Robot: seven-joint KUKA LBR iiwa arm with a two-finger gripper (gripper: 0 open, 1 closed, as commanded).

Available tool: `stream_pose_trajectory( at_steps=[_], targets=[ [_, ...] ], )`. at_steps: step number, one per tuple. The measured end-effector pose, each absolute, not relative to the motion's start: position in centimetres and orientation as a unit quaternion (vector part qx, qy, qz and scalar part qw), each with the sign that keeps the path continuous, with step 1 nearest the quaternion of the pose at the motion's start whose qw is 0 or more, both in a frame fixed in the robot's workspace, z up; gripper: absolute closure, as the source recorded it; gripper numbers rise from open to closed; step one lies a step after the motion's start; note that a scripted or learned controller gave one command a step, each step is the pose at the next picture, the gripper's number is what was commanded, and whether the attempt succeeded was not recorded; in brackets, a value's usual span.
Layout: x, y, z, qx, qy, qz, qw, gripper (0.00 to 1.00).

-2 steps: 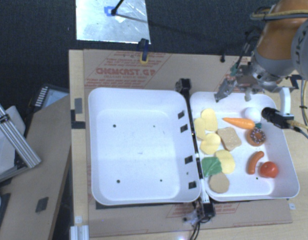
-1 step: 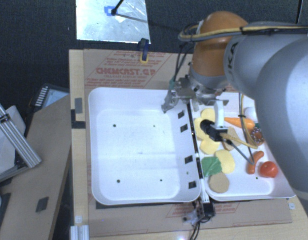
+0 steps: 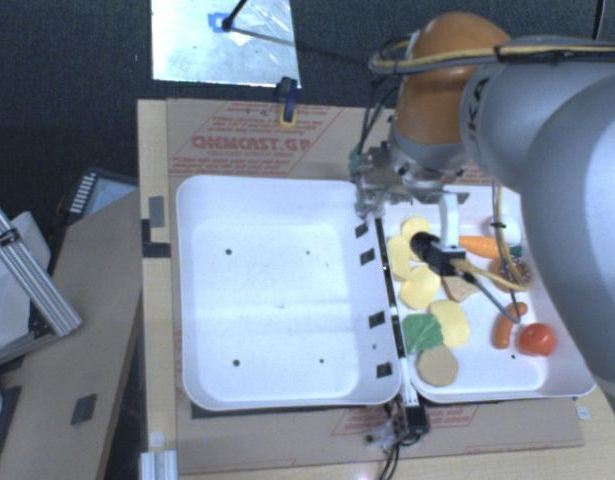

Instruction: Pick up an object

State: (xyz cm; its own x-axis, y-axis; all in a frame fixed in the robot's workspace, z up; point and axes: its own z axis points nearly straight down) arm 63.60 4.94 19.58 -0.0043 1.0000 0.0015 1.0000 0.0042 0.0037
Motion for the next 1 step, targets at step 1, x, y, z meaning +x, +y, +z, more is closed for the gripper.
stream_pose_trajectory(
  at_steps=[1],
  targets=[
    [66.99, 10.87, 22.66, 0.704, 0.710, 0.0038, 0.001, 1.00]
  ],
)
